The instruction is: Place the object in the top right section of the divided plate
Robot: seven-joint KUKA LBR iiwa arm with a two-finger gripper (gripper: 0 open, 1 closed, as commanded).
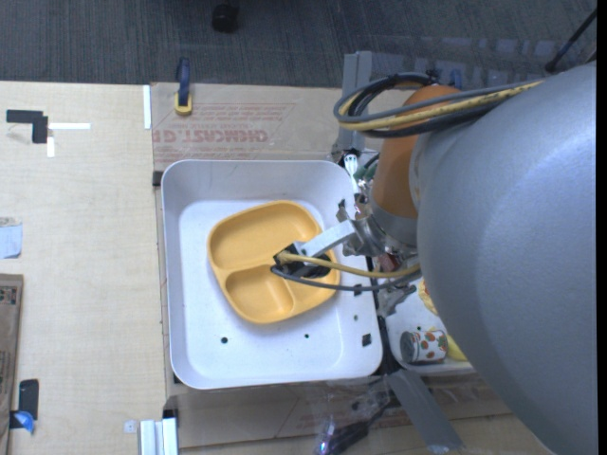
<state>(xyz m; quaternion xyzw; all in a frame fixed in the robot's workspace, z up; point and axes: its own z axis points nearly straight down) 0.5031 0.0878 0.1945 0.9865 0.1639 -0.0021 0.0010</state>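
A yellow divided plate [256, 240] lies in the left white bin [190, 349], with one large section at the back and two smaller ones toward the front. My gripper [358, 254] hangs low over the bin's right wall, at the plate's right rim. The grey arm covers most of the right bin. No loose object is visible on the plate. A small white item with red and orange spots [423, 344] lies in the visible strip of the right bin, beside something yellow [457, 351].
Cardboard [237, 126] lies under the bins at the back. A blue and yellow clamp [183, 98] stands at the cardboard's back left corner. The wooden bench [76, 254] stretches to the left with small items near its edge.
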